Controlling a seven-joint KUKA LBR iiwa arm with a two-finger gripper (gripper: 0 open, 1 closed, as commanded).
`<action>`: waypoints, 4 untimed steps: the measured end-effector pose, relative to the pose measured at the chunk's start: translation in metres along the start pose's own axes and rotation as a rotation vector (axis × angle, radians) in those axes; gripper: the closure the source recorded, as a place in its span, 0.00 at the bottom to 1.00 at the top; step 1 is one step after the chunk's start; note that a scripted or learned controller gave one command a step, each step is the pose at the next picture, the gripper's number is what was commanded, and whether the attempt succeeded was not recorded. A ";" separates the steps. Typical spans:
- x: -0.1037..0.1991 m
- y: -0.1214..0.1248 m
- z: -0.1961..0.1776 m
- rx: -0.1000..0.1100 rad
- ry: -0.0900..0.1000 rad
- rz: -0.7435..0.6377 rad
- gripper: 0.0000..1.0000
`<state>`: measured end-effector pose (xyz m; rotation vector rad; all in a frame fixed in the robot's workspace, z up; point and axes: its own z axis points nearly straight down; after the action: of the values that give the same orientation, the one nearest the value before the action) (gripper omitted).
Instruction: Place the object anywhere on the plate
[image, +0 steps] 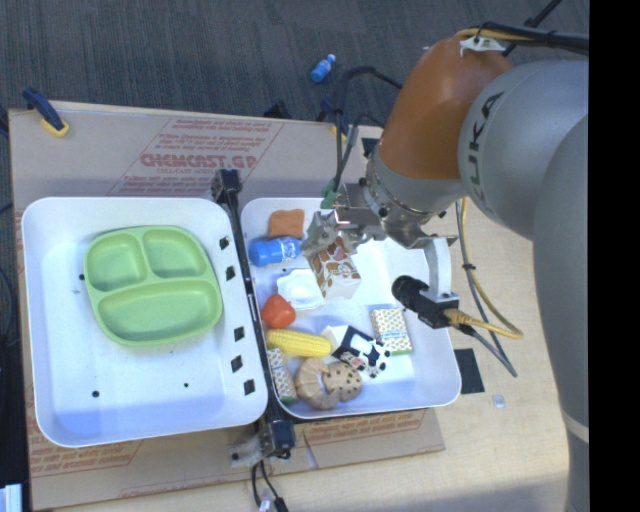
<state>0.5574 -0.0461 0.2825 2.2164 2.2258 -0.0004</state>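
Two shallow white bins sat side by side on a cardboard sheet (180, 150). The left bin (50, 380) held a green three-compartment plate (152, 285), lying flat toward the bin's upper half, with bare white floor around it on all sides, widest below. The right bin (435, 385) held a crowded set of toy items: an orange block (287, 222) at the upper left, a blue bottle (270, 250) just below it, a small white cup (300, 290), a red tomato-like piece (279, 313), a corn cob (297, 343), a chocolate-chip cookie (328, 383), a black-and-white cow-patterned piece (362, 353), a patterned packet (391, 329), and a small printed carton (337, 271).

The gripper (325, 232) was low over the upper part of the right bin, just above the printed carton and near the blue bottle. Whether it was released or grasping anything could not be determined; contact with the carton could not be confirmed.

The arm's grey body with its orange band (435, 100) overhung the right bin's upper right corner. A black divider clip strip (238, 300) ran between the bins.
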 end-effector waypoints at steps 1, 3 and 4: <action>0.044 -0.082 0.086 0.005 0.001 -0.002 1.00; 0.149 0.012 0.117 0.005 -0.001 -0.003 1.00; 0.142 0.052 0.091 0.002 0.001 -0.004 1.00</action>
<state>0.6084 0.0963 0.1916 2.2138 2.2310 -0.0015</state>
